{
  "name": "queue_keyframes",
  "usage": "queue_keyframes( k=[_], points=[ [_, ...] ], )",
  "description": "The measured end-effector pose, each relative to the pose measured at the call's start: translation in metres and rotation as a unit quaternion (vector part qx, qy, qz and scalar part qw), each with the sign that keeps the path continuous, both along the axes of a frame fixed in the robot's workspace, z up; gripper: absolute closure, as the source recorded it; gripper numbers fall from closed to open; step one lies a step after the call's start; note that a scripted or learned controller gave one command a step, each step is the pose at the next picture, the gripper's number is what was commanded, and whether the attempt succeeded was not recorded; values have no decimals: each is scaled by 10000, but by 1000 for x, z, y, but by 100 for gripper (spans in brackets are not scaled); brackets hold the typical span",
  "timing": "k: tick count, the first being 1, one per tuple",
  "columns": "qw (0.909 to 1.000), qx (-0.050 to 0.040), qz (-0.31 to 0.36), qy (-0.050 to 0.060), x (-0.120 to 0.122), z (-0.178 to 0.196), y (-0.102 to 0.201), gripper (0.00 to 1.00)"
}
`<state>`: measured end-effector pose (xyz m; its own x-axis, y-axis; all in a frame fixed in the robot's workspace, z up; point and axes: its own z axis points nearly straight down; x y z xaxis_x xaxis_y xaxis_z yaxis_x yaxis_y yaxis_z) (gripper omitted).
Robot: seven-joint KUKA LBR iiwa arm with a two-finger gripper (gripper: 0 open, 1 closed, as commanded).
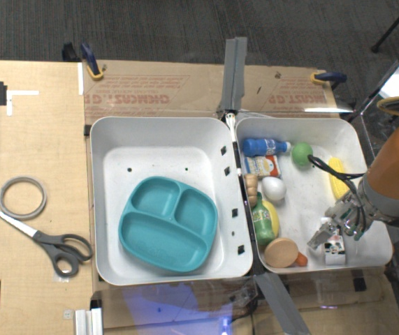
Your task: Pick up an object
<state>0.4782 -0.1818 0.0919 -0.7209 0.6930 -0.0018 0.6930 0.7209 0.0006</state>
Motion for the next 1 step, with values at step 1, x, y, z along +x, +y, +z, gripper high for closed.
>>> queue_keyframes(
  k=[1],
  points=[
    [9999, -22, 19, -110, 8, 13, 1, 100]
  ],
)
